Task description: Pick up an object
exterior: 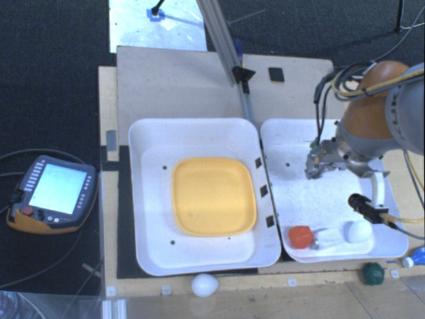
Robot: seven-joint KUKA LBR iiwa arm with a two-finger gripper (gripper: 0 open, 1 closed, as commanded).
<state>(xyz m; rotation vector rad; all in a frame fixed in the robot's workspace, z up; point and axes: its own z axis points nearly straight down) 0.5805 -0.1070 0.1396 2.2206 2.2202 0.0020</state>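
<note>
1. In the right bin, the gripper hangs over the bare floor near the bin's middle, up toward the far wall, at the end of the arm (whether it stands wide or narrow cannot be told from this slant, and nothing shows between its tips).
2. The things to pick lie along the right bin's near wall: a red ball toward its near-left corner, a white ball toward its near-right corner, and a small clear or whitish piece between them that is too faint to name.
3. The left bin, touching the right bin along their shared wall, holds a yellow plate, flat and broad, probably a poor choice for a two-finger grasp.
4. Judging from this, the step in hand is the approach: no object is taken yet.
5. To do it well, the gripper should travel toward the right bin's near wall and centre over one ball, the red ball being the easier mark since it stands out against the white floor.
6. Descend straight, jaws open either side of the ball, since round things roll away if nudged off-centre.
7. Mind the near wall: it leaves little room.
</note>
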